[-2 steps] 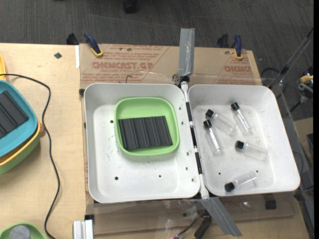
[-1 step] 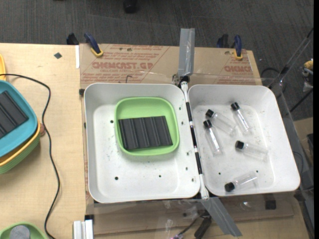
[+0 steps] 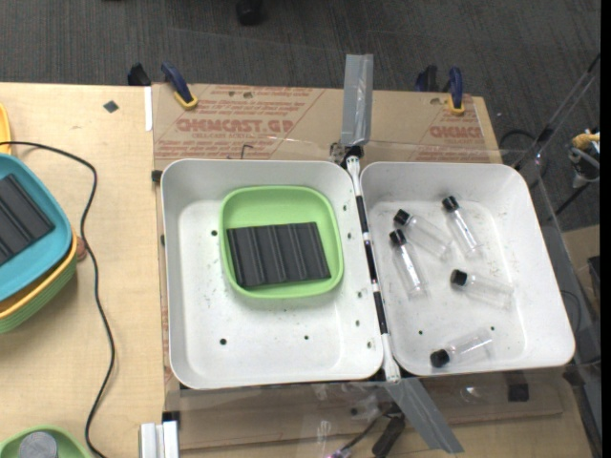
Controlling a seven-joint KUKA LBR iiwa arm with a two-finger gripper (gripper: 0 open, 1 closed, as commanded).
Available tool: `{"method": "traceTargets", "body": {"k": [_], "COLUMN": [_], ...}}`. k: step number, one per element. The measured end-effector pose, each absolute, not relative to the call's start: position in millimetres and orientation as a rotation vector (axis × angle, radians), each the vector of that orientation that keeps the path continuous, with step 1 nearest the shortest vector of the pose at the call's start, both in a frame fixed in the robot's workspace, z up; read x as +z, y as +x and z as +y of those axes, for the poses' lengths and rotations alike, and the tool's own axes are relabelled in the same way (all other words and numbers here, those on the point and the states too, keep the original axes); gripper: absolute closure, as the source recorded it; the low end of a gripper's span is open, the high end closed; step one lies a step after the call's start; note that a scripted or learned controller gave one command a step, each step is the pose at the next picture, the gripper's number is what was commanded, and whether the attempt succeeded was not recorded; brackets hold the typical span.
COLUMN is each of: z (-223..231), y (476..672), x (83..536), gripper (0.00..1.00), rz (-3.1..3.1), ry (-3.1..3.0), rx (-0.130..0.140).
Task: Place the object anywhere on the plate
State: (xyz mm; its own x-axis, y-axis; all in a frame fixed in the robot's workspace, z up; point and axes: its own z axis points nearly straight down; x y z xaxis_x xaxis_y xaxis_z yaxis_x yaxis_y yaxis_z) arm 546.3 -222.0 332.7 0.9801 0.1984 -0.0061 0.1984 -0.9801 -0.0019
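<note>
A green square plate (image 3: 280, 208) lies in the left white bin (image 3: 191, 332), with a dark ribbed insert (image 3: 278, 254) on it. In the right white bin (image 3: 535, 332) lie several clear plastic vials with black caps: one at the back (image 3: 459, 222), one on the left (image 3: 406, 261), one short one near it (image 3: 418, 229), one on the right (image 3: 482, 288) and one near the front (image 3: 460, 349).
A teal and green stack of plates (image 3: 33, 241) sits at the left on the wooden bench, with a black cable (image 3: 95, 284) running past it. Brown cardboard (image 3: 248, 117) lies behind the bins, held by blue and yellow clamps (image 3: 178, 84).
</note>
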Motion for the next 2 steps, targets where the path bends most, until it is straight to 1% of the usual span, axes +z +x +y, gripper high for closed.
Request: {"method": "traceTargets", "body": {"k": [1, 2], "z": [-221.7, -222.5], "y": [540.7, 529.9], "x": [326.5, 328.8], "gripper": [0.00, 0.00], "rz": [-0.311, -0.308], "ry": [-3.125, -3.124], "rx": [0.010, 0.009]}}
